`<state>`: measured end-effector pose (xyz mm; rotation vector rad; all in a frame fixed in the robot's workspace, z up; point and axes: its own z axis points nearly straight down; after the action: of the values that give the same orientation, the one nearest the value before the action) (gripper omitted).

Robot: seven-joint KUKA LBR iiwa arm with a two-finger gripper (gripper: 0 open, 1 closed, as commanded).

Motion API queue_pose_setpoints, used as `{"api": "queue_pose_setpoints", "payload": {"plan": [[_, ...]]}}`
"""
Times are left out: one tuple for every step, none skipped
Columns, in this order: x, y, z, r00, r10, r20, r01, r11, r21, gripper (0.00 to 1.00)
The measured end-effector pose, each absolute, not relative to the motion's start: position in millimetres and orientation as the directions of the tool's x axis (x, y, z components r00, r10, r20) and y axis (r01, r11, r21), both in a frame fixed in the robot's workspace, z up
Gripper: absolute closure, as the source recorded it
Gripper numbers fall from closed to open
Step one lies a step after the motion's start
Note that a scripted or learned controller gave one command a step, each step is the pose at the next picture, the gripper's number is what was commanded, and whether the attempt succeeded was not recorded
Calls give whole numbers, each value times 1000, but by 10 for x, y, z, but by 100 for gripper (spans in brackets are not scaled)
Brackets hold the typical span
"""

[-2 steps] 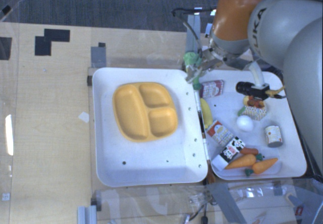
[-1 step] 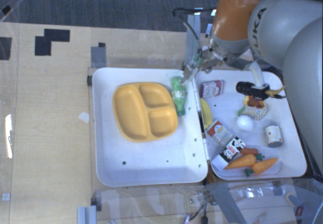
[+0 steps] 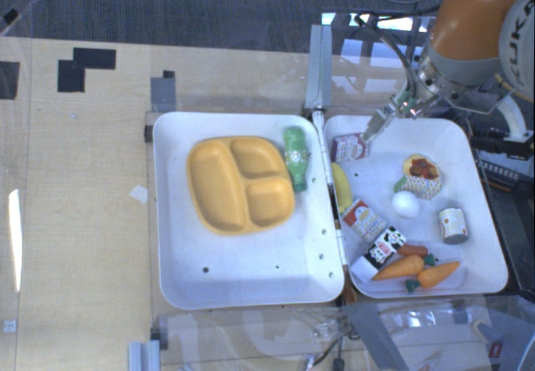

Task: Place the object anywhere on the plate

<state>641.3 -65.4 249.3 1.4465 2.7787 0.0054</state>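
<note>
Pale wood table (image 3: 92, 194), two white bins. Yellow plate (image 3: 241, 183) in left bin (image 3: 251, 282), green bottle (image 3: 295, 157) touching its rim. End effector (image 3: 374, 127) above small carton (image 3: 349, 147) in right bin (image 3: 485, 236); grip unclear, probably pre-grasp. Next: secure object, carry left to plate.

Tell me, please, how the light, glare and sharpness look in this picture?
In the camera view, light is even and soft; the white bins look bright, nearly washed out, with glare on the clear panel at left; the plate and carrots are fairly sharp, the gripper slightly blurred.
</note>
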Motion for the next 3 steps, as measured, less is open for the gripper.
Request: {"api": "queue_pose_setpoints", "payload": {"plan": [[6445, -740, 3631, -747, 665, -10, 664, 747, 8, 0], [6449, -1480, 4388, -574, 819, -9, 818, 574, 8, 0], [6463, -1468, 4522, -578, 816, -17, 816, 579, 15, 100]]}}
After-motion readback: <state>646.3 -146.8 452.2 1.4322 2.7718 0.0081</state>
